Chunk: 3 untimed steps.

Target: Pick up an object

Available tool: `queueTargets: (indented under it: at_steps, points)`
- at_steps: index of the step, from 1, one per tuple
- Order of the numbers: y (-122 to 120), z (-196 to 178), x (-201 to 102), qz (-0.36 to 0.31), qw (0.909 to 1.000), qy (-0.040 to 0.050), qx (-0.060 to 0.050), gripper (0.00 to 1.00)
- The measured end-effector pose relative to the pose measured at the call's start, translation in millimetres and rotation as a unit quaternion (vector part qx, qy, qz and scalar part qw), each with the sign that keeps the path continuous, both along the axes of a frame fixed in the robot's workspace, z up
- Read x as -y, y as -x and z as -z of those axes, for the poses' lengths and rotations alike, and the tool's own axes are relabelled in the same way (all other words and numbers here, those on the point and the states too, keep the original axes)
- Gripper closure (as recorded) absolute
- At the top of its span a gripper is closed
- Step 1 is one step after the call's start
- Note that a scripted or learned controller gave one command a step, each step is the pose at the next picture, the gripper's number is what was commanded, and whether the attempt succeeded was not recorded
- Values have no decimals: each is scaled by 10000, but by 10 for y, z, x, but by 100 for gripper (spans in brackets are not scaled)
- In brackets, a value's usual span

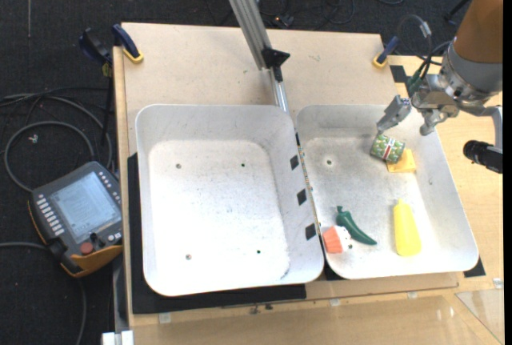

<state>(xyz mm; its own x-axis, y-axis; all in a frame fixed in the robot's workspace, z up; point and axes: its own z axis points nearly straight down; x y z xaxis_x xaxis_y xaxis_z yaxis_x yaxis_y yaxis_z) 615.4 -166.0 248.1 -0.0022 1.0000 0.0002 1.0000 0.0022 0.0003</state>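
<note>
Objects – four – lie in the right bin (448, 199): green can (387, 147), yellow block (404, 162), yellow bottle (406, 229), carrot toy (344, 230). Gripper (414, 116) hovers spread open at its far edge, holding nothing.

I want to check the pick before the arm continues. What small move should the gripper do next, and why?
Probably a short descent straight down. The two-finger gripper hangs open above the right white bin, its fingers spread just over the small green and white can, which leans on a yellow wedge-shaped block. Nothing sits between the fingers, so lowering around the can should come before closing.
</note>
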Motion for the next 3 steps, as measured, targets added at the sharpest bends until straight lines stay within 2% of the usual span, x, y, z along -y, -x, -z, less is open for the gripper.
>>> queueTargets:
  at_steps: [1, 2, 3]
  points:
    - [0, 0, -1, -4, 10000, 3, -2, 0]
    - [-50, 458, -52, -5, 10000, -1, -22, 0]
    - [46, 977, -5, 16, 10000, -2, -30, 0]
